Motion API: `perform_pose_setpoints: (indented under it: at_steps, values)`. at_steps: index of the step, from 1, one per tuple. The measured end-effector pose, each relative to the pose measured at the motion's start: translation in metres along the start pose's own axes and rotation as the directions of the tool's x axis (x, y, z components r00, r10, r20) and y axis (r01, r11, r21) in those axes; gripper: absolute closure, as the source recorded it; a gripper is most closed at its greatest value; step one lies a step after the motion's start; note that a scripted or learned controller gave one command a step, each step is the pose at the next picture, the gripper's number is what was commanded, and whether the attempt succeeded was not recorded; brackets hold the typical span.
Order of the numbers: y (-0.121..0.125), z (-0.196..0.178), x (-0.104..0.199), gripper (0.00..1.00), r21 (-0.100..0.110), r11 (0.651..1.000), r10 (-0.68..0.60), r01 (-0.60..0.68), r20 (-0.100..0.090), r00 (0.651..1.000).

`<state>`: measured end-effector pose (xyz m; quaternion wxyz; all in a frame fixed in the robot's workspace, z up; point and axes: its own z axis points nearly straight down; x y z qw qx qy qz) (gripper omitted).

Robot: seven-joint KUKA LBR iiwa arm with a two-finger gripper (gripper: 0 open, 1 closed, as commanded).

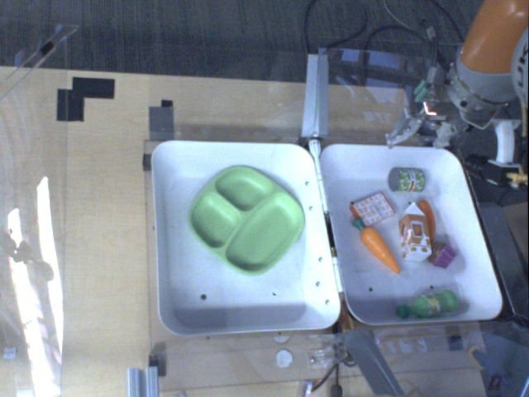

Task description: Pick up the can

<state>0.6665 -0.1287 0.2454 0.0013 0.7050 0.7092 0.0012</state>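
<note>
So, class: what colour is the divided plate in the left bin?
Light green: the divided plate shows best in the camera view from above.

Fixed above the bench (pixel 91 222), looking down at a slant. Far enough back to take in both white bins whole: left bin (pixel 178 296) near the middle, right bin (pixel 475 246) toward the right side. Dark floor (pixel 165 15) across the top, so facing toward the bench's far edge. Arm (pixel 496 31) entering at the upper right corner.
</note>
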Motion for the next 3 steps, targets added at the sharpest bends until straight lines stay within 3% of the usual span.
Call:
perform_pose_setpoints:
  at_steps: [1,2,3]
  values:
    - [-0.082,0.149,-0.031,0.00,-0.004,0.999,-0.046,0.046,0.001,0.999]
    - [-0.080,0.137,-0.030,1.00,-0.012,0.999,-0.048,0.048,0.002,0.999]
    - [-0.073,0.032,0.010,1.00,-0.005,0.999,0.040,-0.040,0.001,0.999]
